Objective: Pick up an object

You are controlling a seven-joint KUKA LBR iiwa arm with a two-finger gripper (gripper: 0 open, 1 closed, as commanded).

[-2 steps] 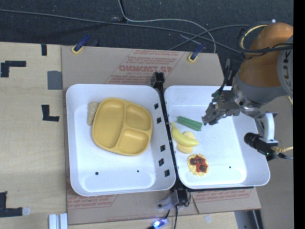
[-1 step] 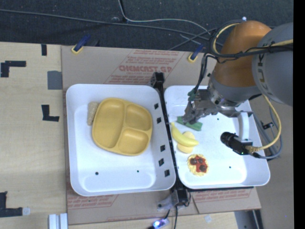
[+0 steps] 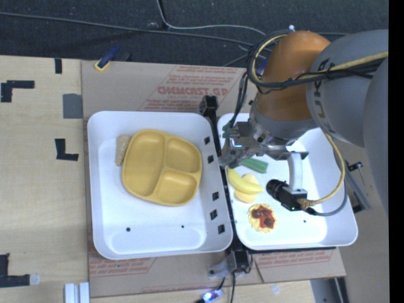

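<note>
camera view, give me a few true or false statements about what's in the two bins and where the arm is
1. The yellow divided plate lies in the left bin. True.
2. The banana lies in the left bin. False: it lies in the right bin, near the wall between the bins.
3. The arm's wrist hangs over the right bin. True.
4. The small pizza sits on the yellow divided plate. False: it lies on the right bin's floor, below the banana in the picture.
5. A green piece lies just above the banana in the picture. True.
6. The yellow divided plate is stacked with food. False: its compartments are bare.
</note>
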